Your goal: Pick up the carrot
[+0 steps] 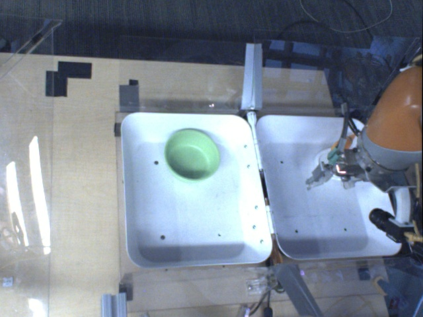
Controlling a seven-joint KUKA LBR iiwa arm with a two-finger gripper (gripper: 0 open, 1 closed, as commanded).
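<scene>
I have the hand (325, 172) low over the right bin (310, 226), but I cannot tell its state, and I can make out no carrot under it or elsewhere in either bin. Before committing to a grasp I would want the target found, then come straight down and close across its narrow width. Well off to the hand's far side, in the left bin (192, 240), sits a smooth, round, pale green bowl (192, 153). Both bins are glossy white plastic with rounded corners, set on a pale wooden worktop (73, 177).
</scene>
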